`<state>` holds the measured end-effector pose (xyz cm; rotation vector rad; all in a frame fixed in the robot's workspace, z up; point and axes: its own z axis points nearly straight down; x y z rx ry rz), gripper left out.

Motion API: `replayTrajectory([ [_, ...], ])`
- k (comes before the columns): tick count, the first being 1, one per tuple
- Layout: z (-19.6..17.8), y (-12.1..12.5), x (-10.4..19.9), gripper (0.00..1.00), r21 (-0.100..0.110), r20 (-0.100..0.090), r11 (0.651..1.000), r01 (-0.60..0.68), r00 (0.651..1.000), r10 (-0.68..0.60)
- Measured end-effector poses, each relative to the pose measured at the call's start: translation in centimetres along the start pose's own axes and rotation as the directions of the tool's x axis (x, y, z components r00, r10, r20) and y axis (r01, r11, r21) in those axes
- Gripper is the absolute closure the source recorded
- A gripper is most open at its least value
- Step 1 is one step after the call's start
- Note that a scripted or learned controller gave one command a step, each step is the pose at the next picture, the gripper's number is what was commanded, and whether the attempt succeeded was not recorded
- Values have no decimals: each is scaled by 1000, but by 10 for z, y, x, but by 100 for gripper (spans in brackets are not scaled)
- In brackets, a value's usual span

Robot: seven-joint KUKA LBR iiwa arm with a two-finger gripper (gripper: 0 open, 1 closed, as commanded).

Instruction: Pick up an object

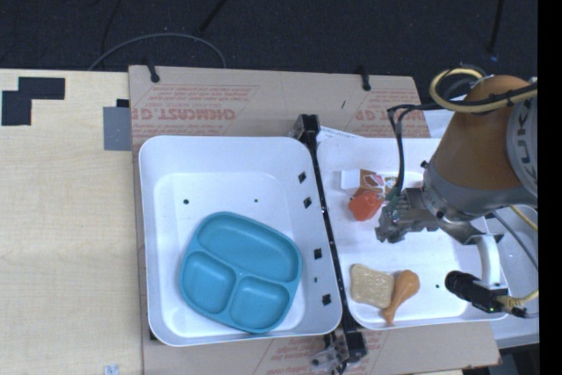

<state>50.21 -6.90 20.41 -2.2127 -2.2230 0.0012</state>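
In the right bin [430,263] lie a red tomato-like toy [363,205], a small white and red packet [366,181], a tan bread slice [371,284] and an orange-brown drumstick [400,289]. My gripper [389,230] hangs low in this bin, just right of and slightly nearer than the red toy, and above the bread and drumstick. Nothing is visibly held in it. The grey and orange arm covers the bin's right part.
The left bin [167,189] holds a blue divided plate [240,271] in its near half. A black divider strip [318,215] runs between the bins. Cardboard [228,105] lies under both bins, with the wooden bench [61,224] to the left.
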Motion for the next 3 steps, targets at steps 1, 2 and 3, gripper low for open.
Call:
replayTrajectory([
  [1,7,6,56,100,2,0,1000,0,1000,0],
  [2,10,8,103,100,1,1,1000,0,1000,0],
  [3,12,11,154,100,0,1,1000,0,1000,0],
])
